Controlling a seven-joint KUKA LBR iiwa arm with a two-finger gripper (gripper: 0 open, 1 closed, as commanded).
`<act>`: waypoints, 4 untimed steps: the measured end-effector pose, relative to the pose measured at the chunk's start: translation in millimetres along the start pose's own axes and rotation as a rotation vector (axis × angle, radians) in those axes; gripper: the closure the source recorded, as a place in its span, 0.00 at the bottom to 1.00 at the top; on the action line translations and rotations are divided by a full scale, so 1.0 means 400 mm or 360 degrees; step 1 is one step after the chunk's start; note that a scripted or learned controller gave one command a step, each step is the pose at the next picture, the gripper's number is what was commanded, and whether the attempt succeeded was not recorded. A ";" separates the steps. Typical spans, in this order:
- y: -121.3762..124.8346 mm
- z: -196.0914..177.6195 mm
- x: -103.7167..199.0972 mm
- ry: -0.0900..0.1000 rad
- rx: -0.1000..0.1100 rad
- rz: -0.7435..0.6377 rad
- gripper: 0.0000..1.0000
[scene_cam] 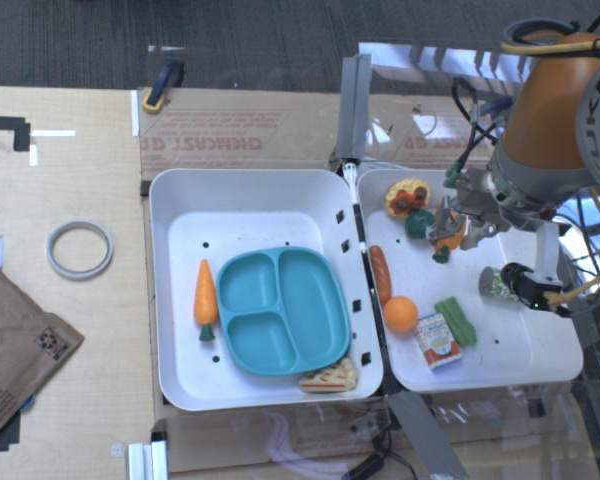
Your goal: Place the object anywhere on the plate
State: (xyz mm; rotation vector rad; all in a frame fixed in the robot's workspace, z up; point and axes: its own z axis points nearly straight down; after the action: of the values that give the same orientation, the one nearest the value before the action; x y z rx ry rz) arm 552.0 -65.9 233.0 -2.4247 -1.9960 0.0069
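Over the right bin (pixel 570 363), toward its back-left part: gripper (pixel 458 226), pointing down. Open or shut – cannot tell from this angle.

Just under and left of it, touching or nearly so, a small green-and-orange piece (pixel 442 251). Likely the task's thing, though not clearly held. Right beside it on the left, a darker green lump (pixel 418 224), and behind that a yellow-and-red toy (pixel 407 196). Crowded there, so easy to nudge a neighbour by mistake.

Further out in the same bin: a sausage (pixel 380 271) along the left wall, long axis running front to back; an orange (pixel 401 313) at its front end; a carton (pixel 436 340) and a green stick (pixel 457 320) touching each other; a green can (pixel 495 283) off to the right, under the arm.

Plate (pixel 280 308) in the left bin (pixel 170 268), lying to the view's left of the gripper and nearer the front – well apart, with both bins' adjoining walls between. Calls for a lift clear of those walls, then a carry leftward. Three compartments, all bare, so a broad target.

Around the plate: a carrot (pixel 206 293) just beside its left edge, lying front to back, and a waffle (pixel 330 376) at its front-right corner, touching the rim. Neither in the way of a drop from above.
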 end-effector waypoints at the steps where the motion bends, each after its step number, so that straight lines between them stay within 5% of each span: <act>1: -0.174 0.108 0.117 0.0001 0.0003 0.0193 1.00; 2: -0.222 0.107 0.168 0.0002 0.0001 -0.0085 1.00; 3: -0.260 0.106 0.358 0.0001 -0.0002 -0.0410 1.00; 4: -0.254 0.106 0.330 0.0001 -0.0001 -0.0389 1.00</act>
State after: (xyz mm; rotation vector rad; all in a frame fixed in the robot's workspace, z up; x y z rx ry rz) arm 477.6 83.0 190.5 -2.1626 -2.2766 0.0052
